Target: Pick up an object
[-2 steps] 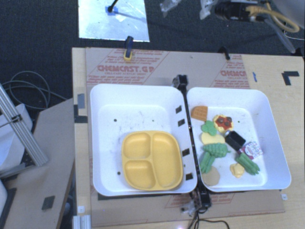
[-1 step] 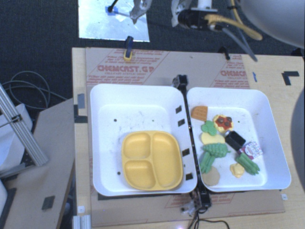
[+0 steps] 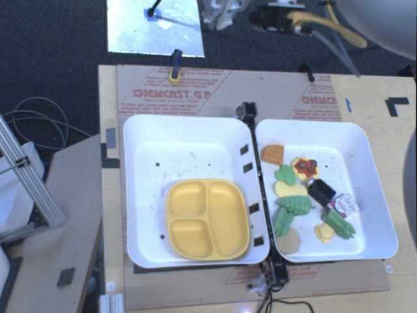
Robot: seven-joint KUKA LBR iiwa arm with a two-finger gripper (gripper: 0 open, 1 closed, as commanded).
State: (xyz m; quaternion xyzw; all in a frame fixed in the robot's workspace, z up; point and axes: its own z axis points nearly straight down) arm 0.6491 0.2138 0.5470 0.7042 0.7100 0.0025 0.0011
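Reading this as the pre-grasp step: nothing is being held and every candidate is lying in a bin.

Starting at the bench's near edge, the left bin (image 3: 140, 175) is carrying a yellow divided tray (image 3: 208, 217). It is smooth moulded plastic with three compartments and rounded corners, sitting toward the bin's near side.

The right bin (image 3: 374, 194), toward the bench's right edge, is holding a pile of small toy food:
- Nearest, a flat tan disc (image 3: 288, 241), a small yellow lump (image 3: 324, 232) and a ribbed green pod (image 3: 339, 223).
- Behind them, a knobbly green piece (image 3: 294, 205), a crinkly foil-wrapped sweet (image 3: 343, 205) and a matte black block (image 3: 320, 191), all crowding or touching one another.
- Farthest, an orange wedge (image 3: 273, 154), looking rigid and smooth and lying slightly apart from the cluster.

Judging that wedge the easiest pick, since it has free space around it; the packed pieces are risking a double grab or a slip.

The next move is calling for the arm to travel in over the right bin, line up above one piece and descend.

The jaws are hanging beyond the bench's far edge as a blurred metal cluster. I cannot tell whether they are spread or pressed together.
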